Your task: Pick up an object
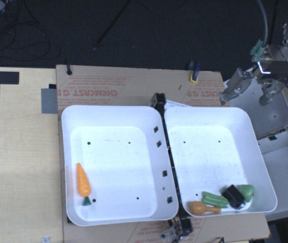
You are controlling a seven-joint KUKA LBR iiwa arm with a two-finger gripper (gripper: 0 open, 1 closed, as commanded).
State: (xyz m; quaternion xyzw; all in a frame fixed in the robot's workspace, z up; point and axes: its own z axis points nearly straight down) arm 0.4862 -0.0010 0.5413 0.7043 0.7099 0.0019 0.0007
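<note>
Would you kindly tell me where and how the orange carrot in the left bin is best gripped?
Probably across the carrot's thick middle, coming straight down, fingers closing left-right: it lies flat and lengthwise, alone, though the bin wall on its left leaves little room.

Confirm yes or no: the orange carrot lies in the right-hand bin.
No, the orange carrot lies in the left bin, near its left wall, while the right bin holds the other objects in its near corner.

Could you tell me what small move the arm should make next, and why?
Probably swing the gripper toward the near corner of the right bin, since it sits outside the far rim while the black block lies there.
</note>
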